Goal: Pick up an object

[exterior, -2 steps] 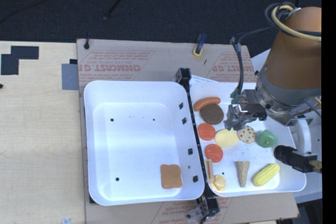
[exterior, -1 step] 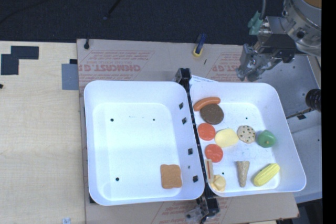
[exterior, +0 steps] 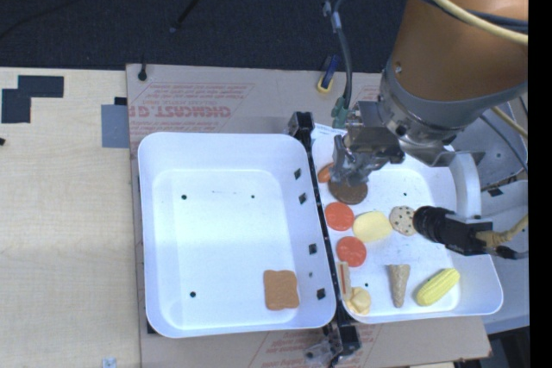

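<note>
Grey two-finger gripper low over right white bin, near its 10 o'clock corner, at brown round disc. Whether disc is pinched, or how wide pincer stands: cannot tell.

At disc's 6 o'clock: two red round slices. Pale yellow lump at 5 o'clock. Yellow corn cob near bin's 5 o'clock corner.

Left white bin: tan toast square at 5 o'clock.
</note>
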Available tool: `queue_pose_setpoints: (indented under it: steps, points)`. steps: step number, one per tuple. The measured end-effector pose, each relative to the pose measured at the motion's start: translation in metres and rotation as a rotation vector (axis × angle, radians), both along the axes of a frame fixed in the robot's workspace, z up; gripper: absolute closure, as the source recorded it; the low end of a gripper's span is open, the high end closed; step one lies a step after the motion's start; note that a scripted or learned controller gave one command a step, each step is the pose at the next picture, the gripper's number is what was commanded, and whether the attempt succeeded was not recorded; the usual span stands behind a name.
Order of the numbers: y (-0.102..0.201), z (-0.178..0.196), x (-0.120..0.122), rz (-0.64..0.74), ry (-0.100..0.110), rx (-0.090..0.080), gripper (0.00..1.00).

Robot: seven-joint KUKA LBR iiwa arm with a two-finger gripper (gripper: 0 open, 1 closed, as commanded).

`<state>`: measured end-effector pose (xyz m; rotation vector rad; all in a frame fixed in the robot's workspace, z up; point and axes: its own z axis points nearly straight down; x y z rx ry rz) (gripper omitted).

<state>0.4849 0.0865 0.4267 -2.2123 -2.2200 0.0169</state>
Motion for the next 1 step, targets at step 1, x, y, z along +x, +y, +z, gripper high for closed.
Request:
queue_pose_setpoints:
  steps: [1]
  points:
    - [-0.0456,-0.062,-0.0079,-0.008,-0.002,0.0,1.0]
